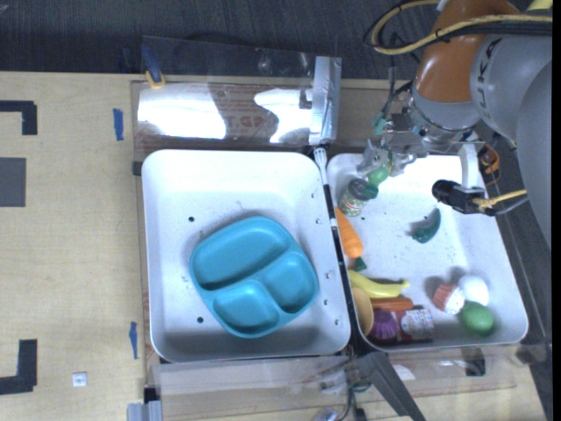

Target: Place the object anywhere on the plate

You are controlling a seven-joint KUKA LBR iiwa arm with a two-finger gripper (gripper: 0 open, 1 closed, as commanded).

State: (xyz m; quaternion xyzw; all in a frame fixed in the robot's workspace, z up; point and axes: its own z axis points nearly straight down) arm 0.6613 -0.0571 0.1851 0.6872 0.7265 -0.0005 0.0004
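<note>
A blue divided plate [252, 274] lies in the left white bin [166, 235]. My gripper [387, 160] hangs over the back left corner of the right bin [508, 270]. It is shut on the green-capped end of a small bottle [358, 194]. The bottle slants down and to the left from the fingers, close to the wall between the two bins. Its labelled lower end is next to the tip of an orange carrot [351, 235].
The right bin also holds a yellow banana [379, 282], a teal curved piece [428, 226], a red-and-white item [449, 297], a white egg [474, 288], a green lime [478, 319] and a purple item [383, 324]. A clear panel [228, 95] stands behind the left bin.
</note>
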